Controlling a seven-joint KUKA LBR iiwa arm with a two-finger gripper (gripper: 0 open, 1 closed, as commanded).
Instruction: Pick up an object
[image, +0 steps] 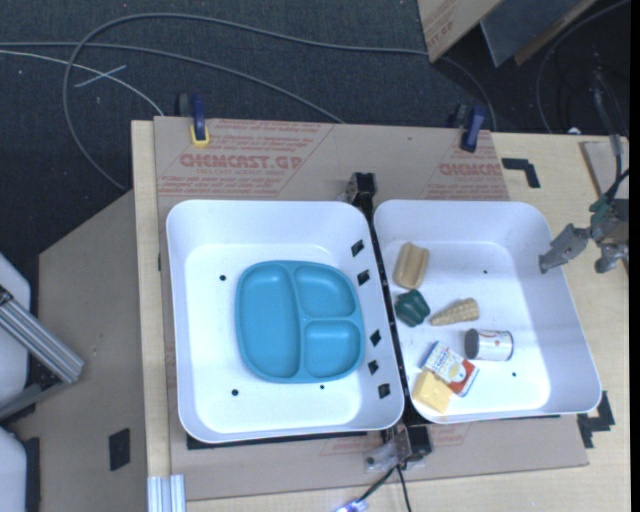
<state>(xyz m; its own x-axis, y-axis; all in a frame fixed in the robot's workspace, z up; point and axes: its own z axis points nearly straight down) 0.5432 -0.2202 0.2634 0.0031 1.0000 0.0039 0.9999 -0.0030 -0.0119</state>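
- Objects for picking lie in the right bin (560, 330); none is between the fingers, so the pick is not yet done.
- Left bin (190, 300): it bears a blue divided plate (298, 320), lying flat near the centre. Its low, broad shape would likely be hard for a two-finger grasp.
- Right bin, left part: a tan bread-like piece (411, 265) lies near the divider, with a dark green item (411, 307) just below it.
- Right bin, centre: a tan cone-shaped piece (455, 312) lies beside the green item. Below it sit a small white can (490, 345) on its side, a red and white packet (450, 366) and a yellow block (434, 392); packet and block are touching.
- Gripper (583, 252): it hovers over the right rim of the right bin, well apart from every object. Both fingers are spread apart and released, holding nothing.
- Recommended procedure: select a target with free space on both sides. The bread-like piece appears the best candidate, since nothing touches it.
- Align the fingers across the narrow axis of the target, descend vertically, then close.
- Caution: the packet, block and can are crowded. A descent there could strike a neighbour or close on two items.
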